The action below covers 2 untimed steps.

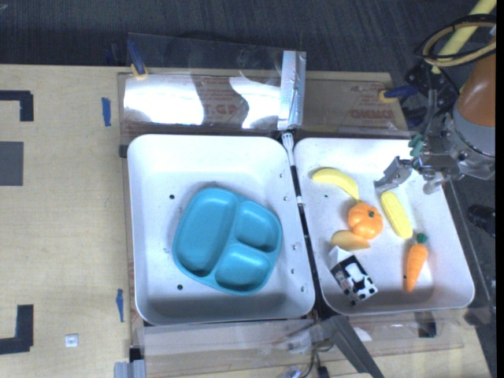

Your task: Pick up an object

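fingers: the gripper (pixel 409 173) hangs over the upper right part of the right bin (pixel 457 290); its two fingers (pixel 391 178) look spread apart, with nothing between them.
nearest thing: a yellow corn cob (pixel 396 213) lies just below and slightly left of the fingertips, close but apart from them, running lengthwise down the bin.
other fruit: a banana (pixel 336 182) lies to the left of the gripper, curved; an orange pumpkin (pixel 365 220) sits beside the corn, touching or nearly touching it; a small pale yellow piece (pixel 349 239) lies under the pumpkin.
further out: a carrot (pixel 415 263) lies near the bin's lower right, well clear of the others; a black-and-white block (pixel 353 278) sits near the lower left.
left bin: the left bin (pixel 150 172) holds a blue divided plate (pixel 227 239).
counter: both bins rest on the counter (pixel 55 235).
step: approach, I judge; nothing is lifted yet, and the corn seems the likely target.
next move: lower over the corn's middle, fingers straddling its narrow width, and close; the pumpkin crowding one side leaves little room for a finger there.
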Each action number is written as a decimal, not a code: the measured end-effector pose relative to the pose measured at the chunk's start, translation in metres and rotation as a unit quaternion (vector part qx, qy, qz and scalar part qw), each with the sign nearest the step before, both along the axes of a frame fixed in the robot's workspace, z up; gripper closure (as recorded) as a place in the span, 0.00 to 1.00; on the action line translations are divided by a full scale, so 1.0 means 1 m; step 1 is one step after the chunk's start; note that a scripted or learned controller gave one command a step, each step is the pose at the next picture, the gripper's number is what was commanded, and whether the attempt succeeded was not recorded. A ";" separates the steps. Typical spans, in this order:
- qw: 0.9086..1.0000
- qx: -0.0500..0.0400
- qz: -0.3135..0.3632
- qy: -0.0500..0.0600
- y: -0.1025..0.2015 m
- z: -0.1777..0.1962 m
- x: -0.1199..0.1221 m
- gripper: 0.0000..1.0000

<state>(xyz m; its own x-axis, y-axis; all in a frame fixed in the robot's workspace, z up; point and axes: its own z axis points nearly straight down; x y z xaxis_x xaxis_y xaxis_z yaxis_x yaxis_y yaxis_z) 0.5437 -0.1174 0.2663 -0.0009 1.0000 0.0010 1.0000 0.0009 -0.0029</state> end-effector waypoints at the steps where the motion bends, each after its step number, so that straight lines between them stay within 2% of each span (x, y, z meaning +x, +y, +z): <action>1: 0.997 0.001 0.072 0.003 0.003 -0.099 0.041 0.00; 2: 0.994 -0.001 0.108 -0.005 0.014 -0.179 0.082 0.00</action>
